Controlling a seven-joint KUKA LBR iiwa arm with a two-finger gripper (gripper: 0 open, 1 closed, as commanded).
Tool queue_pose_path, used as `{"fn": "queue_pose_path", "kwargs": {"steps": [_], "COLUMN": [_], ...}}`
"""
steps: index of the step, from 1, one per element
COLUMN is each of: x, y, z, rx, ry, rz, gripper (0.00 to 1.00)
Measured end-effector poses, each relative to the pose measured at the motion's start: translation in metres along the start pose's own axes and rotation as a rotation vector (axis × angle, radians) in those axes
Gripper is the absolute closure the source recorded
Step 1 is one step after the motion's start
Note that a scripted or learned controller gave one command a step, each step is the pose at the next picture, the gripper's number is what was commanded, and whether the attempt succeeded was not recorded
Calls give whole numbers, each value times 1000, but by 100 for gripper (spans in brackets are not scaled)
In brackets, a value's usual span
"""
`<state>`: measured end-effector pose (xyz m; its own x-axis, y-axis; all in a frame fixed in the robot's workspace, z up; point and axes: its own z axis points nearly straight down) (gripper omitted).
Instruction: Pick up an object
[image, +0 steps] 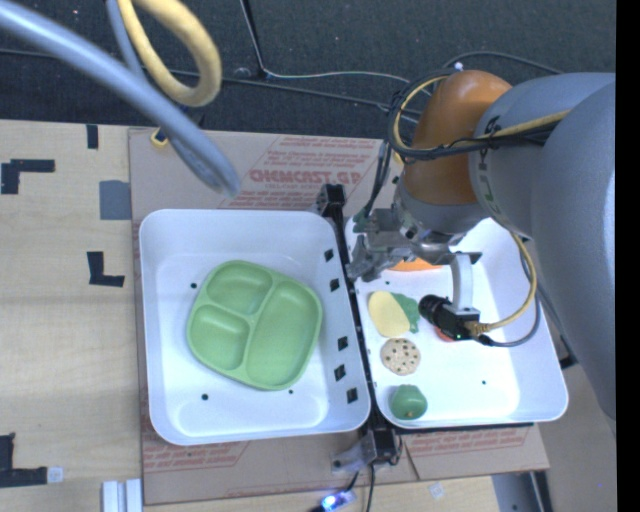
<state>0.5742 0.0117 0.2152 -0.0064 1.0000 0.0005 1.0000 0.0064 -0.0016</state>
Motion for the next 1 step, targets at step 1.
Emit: {"fn": "queue_pose_path", "kwargs": {"steps": [1], "x": [62], "y": [7], "z": [-2], "rx": [0], "ry": [1], "rz": [-1], "gripper": [100]}}
